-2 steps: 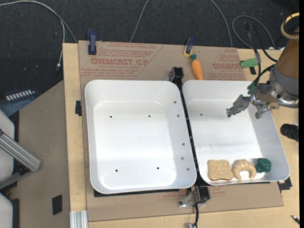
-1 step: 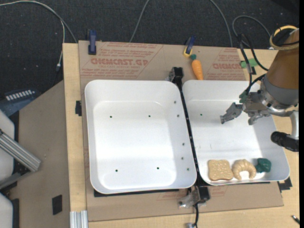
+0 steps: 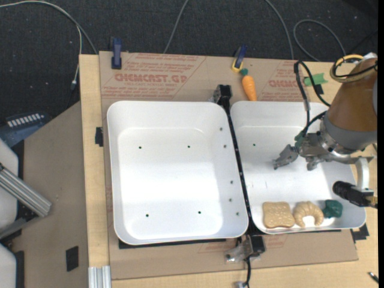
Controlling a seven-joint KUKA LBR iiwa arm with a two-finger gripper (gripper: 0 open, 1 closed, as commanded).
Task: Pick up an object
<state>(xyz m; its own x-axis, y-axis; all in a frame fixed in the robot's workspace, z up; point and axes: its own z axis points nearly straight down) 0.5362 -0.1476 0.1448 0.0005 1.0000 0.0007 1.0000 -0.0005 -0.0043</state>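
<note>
My gripper [image 3: 298, 159] hangs over the middle of the right bin [image 3: 264, 125], its two grey fingers spread apart and open, with nothing between them. Along that bin's front edge lie a tan cracker-like piece [image 3: 278, 215], a pale croissant-shaped piece [image 3: 308, 213] and a small dark green object [image 3: 332, 209]. These three sit below and to the right of the gripper, apart from it. An orange carrot-like toy [image 3: 248, 87] lies outside the bins on the cardboard behind the right bin.
The left bin [image 3: 120, 179] stands beside the right one. Blue clamps [image 3: 116, 53] hold the cardboard at the back edge. Black clips [image 3: 223, 93] sit between the bins at the back and front. Cables trail from the arm at the right.
</note>
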